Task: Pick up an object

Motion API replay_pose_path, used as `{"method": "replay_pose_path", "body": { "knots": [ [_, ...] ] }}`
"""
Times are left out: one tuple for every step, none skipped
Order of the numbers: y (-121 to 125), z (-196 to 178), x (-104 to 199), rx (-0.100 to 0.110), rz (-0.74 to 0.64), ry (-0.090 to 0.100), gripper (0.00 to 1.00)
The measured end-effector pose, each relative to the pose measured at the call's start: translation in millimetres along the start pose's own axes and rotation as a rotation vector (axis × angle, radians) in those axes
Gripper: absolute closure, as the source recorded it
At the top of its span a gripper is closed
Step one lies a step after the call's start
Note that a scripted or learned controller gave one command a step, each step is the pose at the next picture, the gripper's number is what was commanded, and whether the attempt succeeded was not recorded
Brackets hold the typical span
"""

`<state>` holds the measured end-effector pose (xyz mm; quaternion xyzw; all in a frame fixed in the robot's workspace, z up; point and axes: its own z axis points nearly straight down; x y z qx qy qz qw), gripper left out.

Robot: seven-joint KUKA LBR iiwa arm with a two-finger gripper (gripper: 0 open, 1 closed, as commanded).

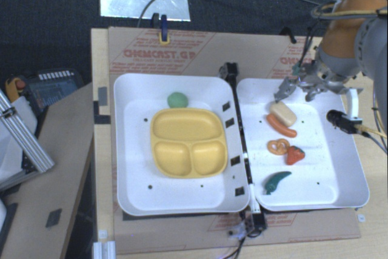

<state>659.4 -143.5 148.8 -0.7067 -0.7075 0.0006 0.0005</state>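
L bin (130, 130): smooth white plastic, shallow, rounded corners. Holds yellow divided tray (185, 142), glossy, 3 compartments w/ soft rounded edges; green round piece (177, 99) just behind it, touching or nearly so.

R bin (339, 173): toy foods in a loose column. Tan block (283, 113), rounded, sits against orange sausage (282, 125), whose long axis runs upper-L to lower-R. Below: brown pretzel (279, 146), looped; red piece (295, 155) beside it; dark green pepper (276, 181), curved, long axis tip lower-L to stem upper-R.

Gripper (300, 89) hovers over R bin's back edge, near tan block, metal fingers spread, nothing between them.
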Motion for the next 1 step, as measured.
{"method": "replay_pose_path", "body": {
  "knots": [
    [6.6,47.8,-6.6,0.000,0.000,0.000,0.00]
  ]
}}
